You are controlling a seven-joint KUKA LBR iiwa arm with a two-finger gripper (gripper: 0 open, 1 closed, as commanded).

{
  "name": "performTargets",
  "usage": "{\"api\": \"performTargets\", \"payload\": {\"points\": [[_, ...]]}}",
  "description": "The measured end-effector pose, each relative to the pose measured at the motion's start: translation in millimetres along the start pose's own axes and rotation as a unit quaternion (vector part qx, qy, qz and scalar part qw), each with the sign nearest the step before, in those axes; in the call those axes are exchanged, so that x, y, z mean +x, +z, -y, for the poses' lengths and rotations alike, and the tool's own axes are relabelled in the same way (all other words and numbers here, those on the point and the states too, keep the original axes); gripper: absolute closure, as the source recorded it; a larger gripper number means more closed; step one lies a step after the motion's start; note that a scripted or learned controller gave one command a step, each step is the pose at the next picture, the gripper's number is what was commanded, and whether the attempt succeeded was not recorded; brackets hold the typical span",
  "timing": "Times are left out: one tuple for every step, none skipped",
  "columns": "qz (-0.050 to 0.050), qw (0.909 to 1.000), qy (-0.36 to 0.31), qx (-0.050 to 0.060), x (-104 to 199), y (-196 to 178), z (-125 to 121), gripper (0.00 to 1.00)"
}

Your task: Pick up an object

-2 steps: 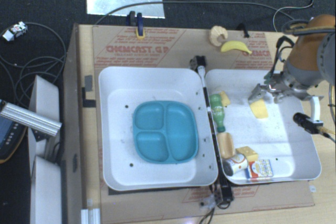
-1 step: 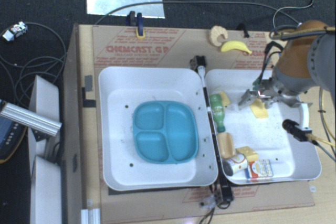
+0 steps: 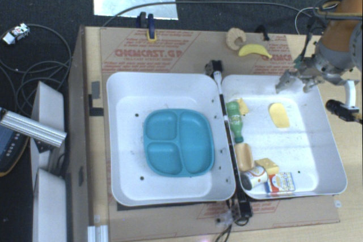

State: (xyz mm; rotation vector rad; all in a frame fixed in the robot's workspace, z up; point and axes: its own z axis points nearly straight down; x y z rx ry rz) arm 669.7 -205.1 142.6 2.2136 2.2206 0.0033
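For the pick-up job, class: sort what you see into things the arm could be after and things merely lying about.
Job: gripper; right bin with green bottle, yellow block, can, carton.

Lying about: blue tray in left bin; banana; tape roll; clamp.

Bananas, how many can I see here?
1: a yellow banana lies on the cardboard behind the right bin, beside a tan roll. Other yellowish items in that bin aren't clearly bananas.
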Motion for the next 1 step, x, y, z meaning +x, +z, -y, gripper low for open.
{"api": "performTargets", "payload": {"points": [[-0.001, 1.0000, 0.001, 0.002, -1.1, 58.1, 29.5, 0.00]]}}
